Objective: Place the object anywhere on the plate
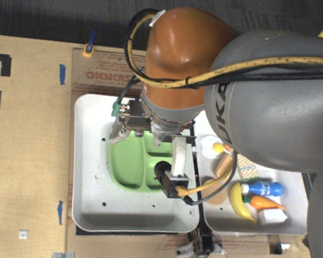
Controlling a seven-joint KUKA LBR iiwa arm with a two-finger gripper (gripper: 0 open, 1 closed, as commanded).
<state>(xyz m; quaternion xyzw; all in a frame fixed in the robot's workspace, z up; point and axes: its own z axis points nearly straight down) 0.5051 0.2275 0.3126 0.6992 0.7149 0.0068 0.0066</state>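
Gripper (159, 138) hangs low over the green compartment plate (123, 163) in the left bin (86, 169), tucked beneath the arm (277, 91). You cannot tell from this view whether it is wide, narrow or carrying anything. Nothing loose shows on the exposed part of the plate. The right bin (243, 227) holds a banana (239, 202), a blue bottle (264, 189), a carrot (265, 203) and a white block (272, 216), bunched together. Which of these is the object, or whether it sits hidden under the wrist, is not readable. Judgement: the step in hand is the placing over the plate. Your next move calls for a release inside the plate's rim, then a straight lift clear to confirm what lies there.
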